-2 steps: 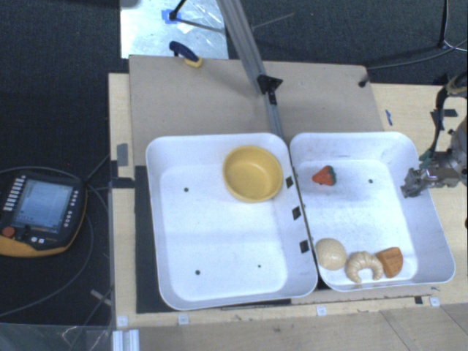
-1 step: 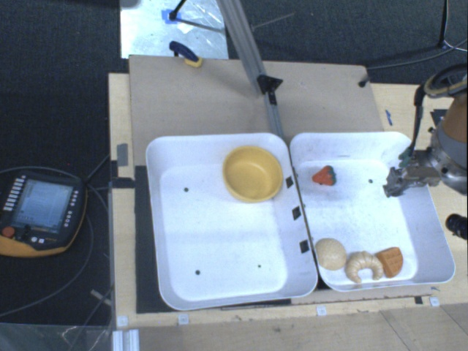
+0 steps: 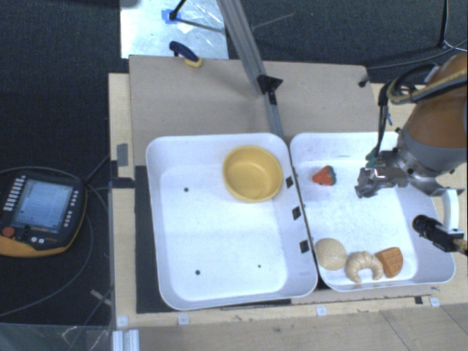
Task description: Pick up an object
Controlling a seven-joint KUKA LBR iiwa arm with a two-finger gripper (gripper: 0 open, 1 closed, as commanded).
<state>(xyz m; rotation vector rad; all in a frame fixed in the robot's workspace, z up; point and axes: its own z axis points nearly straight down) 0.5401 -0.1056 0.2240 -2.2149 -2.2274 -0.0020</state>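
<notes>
The right bin (image 3: 344,146) holds a red strawberry (image 3: 324,175) near its far left. Along its near edge lie a round beige bun (image 3: 330,254), a pale croissant (image 3: 363,265) and an orange-brown bread piece (image 3: 390,261). My gripper (image 3: 368,183) hangs over the right bin's middle right, a short way right of the strawberry and well above the baked items. Nothing shows between its tips. A yellow bowl (image 3: 252,172) sits at the far right of the left bin (image 3: 219,262).
Both bins rest on a brown board (image 3: 212,97). A slanted metal pole with a black clamp (image 3: 268,85) ends behind the bins' shared edge. A teach pendant (image 3: 38,210) lies on the floor at the left. Black clips mark the divider between bins.
</notes>
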